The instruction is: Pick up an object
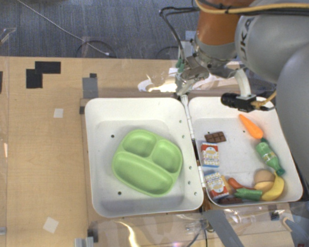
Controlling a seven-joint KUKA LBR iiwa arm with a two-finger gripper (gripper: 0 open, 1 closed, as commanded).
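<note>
1. The grey arm with its orange band reaches in from the right, its end effector (183, 89) hovering over the far rim where the two shallow white bins meet; whether it is open or closed cannot be told.
2. The left white bin (101, 198) holds a light green three-compartment plastic plate (147, 161).
3. The right white bin (230, 118) holds an orange toy carrot (251, 126), a brown chocolate bar (214, 137), a green plastic bottle (269, 156), two small printed cartons (210, 155), a yellow toy banana (274, 188) and other toy foods near its front edge.
4. Both bins rest on the pale wooden table (39, 150).
</note>
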